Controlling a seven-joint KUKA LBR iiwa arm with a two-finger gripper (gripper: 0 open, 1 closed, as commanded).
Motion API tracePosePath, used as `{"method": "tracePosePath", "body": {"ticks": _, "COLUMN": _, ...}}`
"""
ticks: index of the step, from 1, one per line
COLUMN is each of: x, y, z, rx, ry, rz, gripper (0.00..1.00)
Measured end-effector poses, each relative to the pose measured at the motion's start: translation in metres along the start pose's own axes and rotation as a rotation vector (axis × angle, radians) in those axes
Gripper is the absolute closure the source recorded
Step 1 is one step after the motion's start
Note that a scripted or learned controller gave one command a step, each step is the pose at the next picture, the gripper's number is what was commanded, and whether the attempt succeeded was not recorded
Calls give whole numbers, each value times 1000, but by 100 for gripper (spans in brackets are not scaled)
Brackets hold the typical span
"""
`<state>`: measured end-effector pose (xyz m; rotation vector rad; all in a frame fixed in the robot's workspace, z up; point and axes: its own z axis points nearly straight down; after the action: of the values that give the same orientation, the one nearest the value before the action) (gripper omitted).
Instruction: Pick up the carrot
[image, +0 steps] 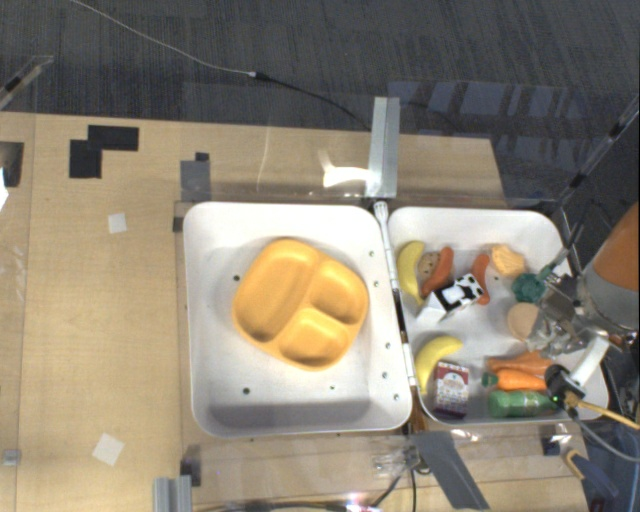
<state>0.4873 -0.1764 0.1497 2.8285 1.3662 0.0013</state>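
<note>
Bench (90, 330): light wooden top, running the width of the view. Directly on it: two shallow white bins set side by side, the left bin (215, 400) and the right bin (470, 222), their inner walls touching; a grey metal post (384, 148) standing behind their junction; black angular markings (100, 148) at the far left; small pale squares of tape (107, 449) scattered left of the bins.

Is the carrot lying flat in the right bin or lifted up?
Lying flat. The carrot rests on the floor of the right bin, beside a green vegetable. The gripper is just above it.
</note>
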Motion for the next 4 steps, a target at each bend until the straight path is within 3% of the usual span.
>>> {"method": "tracePosePath", "body": {"ticks": 1, "x": 56, "y": -11, "z": 7, "rx": 2, "ry": 1, "rz": 265, "gripper": 100}}
{"method": "tracePosePath", "body": {"ticks": 2, "x": 13, "y": -11, "z": 18, "rx": 1, "ry": 0, "rz": 364, "gripper": 100}}
{"method": "tracePosePath", "body": {"ticks": 3, "x": 102, "y": -58, "z": -39, "rx": 1, "ry": 4, "rz": 543, "gripper": 100}}
{"method": "tracePosePath", "body": {"ticks": 4, "x": 41, "y": -34, "z": 42, "rx": 3, "ry": -2, "rz": 281, "gripper": 100}}
